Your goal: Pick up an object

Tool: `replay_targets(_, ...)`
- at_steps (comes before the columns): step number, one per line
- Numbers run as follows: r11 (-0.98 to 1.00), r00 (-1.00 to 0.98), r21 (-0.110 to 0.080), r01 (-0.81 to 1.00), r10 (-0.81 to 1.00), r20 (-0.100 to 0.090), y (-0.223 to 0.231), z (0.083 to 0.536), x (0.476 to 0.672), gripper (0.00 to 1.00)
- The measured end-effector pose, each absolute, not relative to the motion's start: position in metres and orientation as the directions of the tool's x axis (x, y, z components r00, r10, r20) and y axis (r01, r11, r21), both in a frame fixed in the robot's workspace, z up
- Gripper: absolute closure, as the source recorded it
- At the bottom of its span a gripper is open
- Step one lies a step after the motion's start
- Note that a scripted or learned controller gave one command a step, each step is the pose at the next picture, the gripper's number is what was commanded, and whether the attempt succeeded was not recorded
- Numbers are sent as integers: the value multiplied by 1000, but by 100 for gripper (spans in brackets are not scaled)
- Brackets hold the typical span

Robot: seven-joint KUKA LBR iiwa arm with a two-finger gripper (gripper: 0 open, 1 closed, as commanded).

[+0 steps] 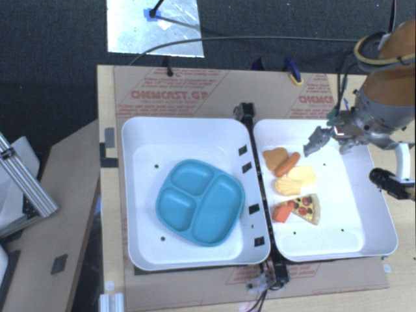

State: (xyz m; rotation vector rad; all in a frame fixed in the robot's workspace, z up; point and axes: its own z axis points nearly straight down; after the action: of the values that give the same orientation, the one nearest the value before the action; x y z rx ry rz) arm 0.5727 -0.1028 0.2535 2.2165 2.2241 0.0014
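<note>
Several toy foods lie in the left part of the right bin. They are a tan piece, an orange-red sausage, a yellow piece, a pizza slice and a small red piece. My gripper hangs over the bin's back area, up and to the right of the sausage and apart from all the food. Its fingers stand open with nothing between them.
A blue divided plate lies in the left bin. A black divider with clips runs between the bins. The arm's grey and orange body and a black part overhang the right bin's right side.
</note>
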Motion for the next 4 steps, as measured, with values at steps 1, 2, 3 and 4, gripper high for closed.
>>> replay_targets(1,2,-2,-4,1000,1000,1,-96,193,569,0)
replay_targets(2,1,-1,-2,1000,1000,0,-96,150,564,0)
replay_targets(3,1,-1,-2,1000,1000,0,-99,107,569,0)
replay_targets(4,0,0,3,1000,1000,0,-99,120,570,100)
